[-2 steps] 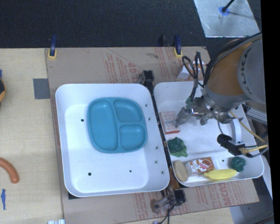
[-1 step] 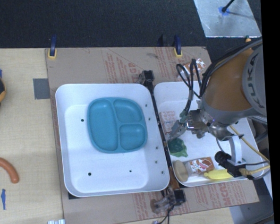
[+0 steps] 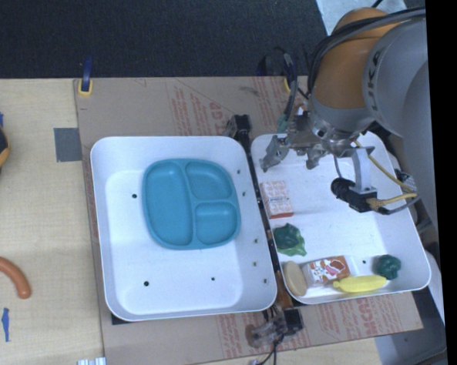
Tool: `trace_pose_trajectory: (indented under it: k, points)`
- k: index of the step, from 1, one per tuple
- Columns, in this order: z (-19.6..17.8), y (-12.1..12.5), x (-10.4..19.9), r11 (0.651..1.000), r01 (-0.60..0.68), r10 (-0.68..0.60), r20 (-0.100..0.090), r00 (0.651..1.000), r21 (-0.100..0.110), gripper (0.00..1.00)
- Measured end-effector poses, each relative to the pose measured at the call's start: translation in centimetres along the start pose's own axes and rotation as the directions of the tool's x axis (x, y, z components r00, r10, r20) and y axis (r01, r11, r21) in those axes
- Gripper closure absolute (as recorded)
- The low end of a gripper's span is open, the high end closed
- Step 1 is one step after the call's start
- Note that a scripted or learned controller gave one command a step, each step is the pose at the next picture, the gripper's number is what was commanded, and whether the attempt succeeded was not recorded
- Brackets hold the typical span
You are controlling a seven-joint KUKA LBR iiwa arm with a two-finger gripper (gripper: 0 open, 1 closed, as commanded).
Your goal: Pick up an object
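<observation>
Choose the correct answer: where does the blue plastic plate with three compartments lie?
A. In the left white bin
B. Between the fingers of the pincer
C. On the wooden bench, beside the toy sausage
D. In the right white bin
A: the blue plastic plate with three compartments lies flat inside the left white bin, apart from the small items in the right white bin.
</observation>
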State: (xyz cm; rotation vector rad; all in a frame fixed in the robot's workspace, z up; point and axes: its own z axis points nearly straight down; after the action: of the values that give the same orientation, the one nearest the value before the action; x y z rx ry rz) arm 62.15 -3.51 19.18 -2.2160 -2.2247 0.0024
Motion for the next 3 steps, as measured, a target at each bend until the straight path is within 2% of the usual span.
trace_pose_trajectory:
  k: [1, 2, 3]
  points:
    - [0.0, -3.4, 3.7, 1.000, 0.002, -0.002, 0.001, 1.000, 0.002, 0.00]
    - [0.1, -10.6, 0.6, 1.000, 0.000, 0.000, 0.001, 1.000, 0.003, 0.00]
    - [0.0, -0.4, 3.0, 1.000, -0.001, 0.001, 0.000, 1.000, 0.000, 0.00]
